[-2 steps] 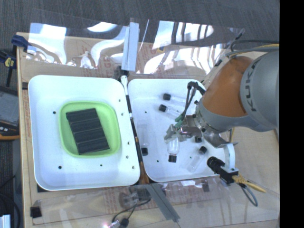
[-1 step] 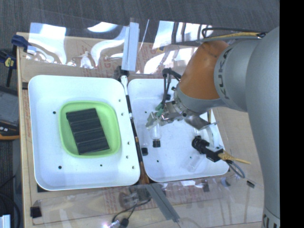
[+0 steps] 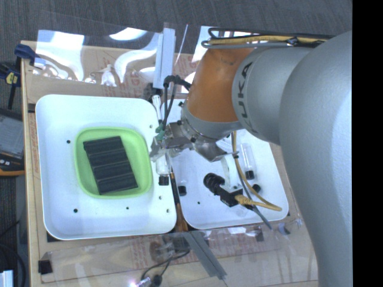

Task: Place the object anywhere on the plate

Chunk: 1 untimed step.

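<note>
Lying on plate (image 3: 84, 187), object (image 3: 110, 164), tool (image 3: 161, 151) beside

This looked like a robotics lab. A large grey industrial arm with an orange band (image 3: 239, 94) reached over a worn wooden bench (image 3: 108, 262) that bore two shallow white plastic bins (image 3: 54, 160), with loose black and yellow cables (image 3: 251, 196), above a grey carpeted floor (image 3: 90, 5).
</note>
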Tool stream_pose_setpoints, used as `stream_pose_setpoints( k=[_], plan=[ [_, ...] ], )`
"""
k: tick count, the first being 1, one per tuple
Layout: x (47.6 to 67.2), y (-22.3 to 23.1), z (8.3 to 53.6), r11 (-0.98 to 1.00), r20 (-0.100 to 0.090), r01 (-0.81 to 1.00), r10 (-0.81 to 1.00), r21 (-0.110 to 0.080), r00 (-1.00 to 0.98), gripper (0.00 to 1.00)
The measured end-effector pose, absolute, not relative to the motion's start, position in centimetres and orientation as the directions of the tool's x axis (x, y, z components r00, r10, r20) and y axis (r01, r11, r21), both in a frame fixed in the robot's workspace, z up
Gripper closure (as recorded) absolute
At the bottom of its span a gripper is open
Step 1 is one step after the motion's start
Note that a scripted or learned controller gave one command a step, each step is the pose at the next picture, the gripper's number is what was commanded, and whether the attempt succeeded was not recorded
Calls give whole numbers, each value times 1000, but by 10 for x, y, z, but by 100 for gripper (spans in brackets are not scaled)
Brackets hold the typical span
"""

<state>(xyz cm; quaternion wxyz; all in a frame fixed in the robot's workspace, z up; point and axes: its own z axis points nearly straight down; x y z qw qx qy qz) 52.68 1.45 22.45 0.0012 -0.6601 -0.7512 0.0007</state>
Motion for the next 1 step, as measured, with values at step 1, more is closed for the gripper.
stream_pose_setpoints(
  k=[1],
  plan=[
    [527, 14, 225, 128, 1, 992, 992, -3, -128, 0]
  ],
)
